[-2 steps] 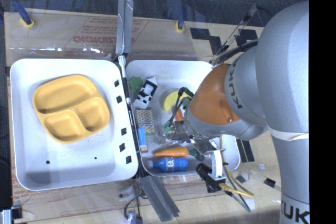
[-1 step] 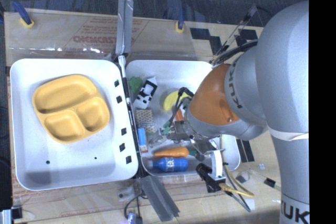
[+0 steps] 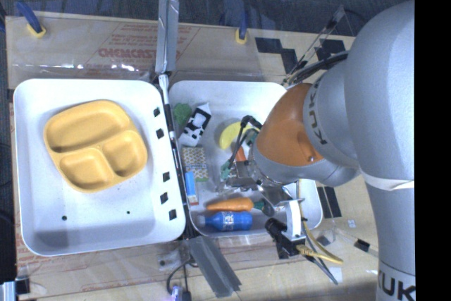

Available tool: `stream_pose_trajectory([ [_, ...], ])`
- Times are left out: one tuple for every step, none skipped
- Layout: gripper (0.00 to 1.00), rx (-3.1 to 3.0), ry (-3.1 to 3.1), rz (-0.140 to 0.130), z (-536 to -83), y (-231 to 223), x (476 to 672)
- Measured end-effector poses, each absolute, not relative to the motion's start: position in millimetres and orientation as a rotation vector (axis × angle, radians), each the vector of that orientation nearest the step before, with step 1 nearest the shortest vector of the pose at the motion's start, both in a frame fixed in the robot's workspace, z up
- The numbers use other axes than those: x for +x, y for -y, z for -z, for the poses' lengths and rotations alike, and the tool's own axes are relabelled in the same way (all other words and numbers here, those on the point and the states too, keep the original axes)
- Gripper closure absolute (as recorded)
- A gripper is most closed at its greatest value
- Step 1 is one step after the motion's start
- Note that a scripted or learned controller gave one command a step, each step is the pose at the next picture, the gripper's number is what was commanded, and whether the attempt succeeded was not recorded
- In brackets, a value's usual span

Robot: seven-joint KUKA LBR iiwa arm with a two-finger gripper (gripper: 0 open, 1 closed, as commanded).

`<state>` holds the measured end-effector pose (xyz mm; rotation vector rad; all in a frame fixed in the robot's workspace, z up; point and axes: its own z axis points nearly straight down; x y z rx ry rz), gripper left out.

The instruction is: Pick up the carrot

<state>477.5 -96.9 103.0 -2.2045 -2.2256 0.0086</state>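
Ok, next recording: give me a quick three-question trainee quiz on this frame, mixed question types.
1. True or false: the yellow divided tray sits in the left bin.
2. What lies directly beside the carrot, toward the bin's near edge?
A. a blue bottle
B. a red mug
C. a spoon
3. Which bin holds the carrot, left or right?

Key:
1. True.
2. A, the blue bottle.
3. Right, the one under the arm.
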Motion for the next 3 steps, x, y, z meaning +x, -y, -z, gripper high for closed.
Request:
stream_pose_trajectory([
  [0.00,-2.204,2.227,-0.009,-103.0,96.8,477.5],
  [0.00,-1.853,2.531,-0.001,-89.1,154.7,476.1],
  [1.00,-1.846,2.534,-0.003,-96.3,154.8,476.5],
])
